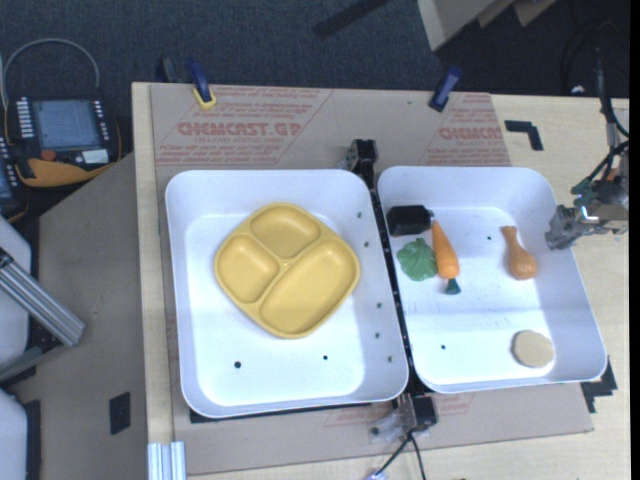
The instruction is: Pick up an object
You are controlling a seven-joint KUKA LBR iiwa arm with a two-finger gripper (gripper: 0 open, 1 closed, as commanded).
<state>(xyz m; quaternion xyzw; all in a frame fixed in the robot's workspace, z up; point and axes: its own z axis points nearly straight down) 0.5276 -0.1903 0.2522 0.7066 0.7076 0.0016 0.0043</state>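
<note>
The right bin (480, 193) holds several small items. A black block (408, 219) lies at its far left, with a green broccoli piece (417, 259) and an orange carrot (445, 253) just below it. A tan drumstick (518, 255) lies toward the right side, and a round beige bun (533, 348) sits in the near right corner. My gripper (568, 226) hangs at the bin's right rim, just right of the drumstick and apart from it, with nothing seen in it.
The left bin (190, 268) carries a yellow divided plate (287, 268) in its middle. A black divider with clamps runs between the bins. A control pendant (62, 128) lies off the bench at the far left. Cables hang at the right edge.
</note>
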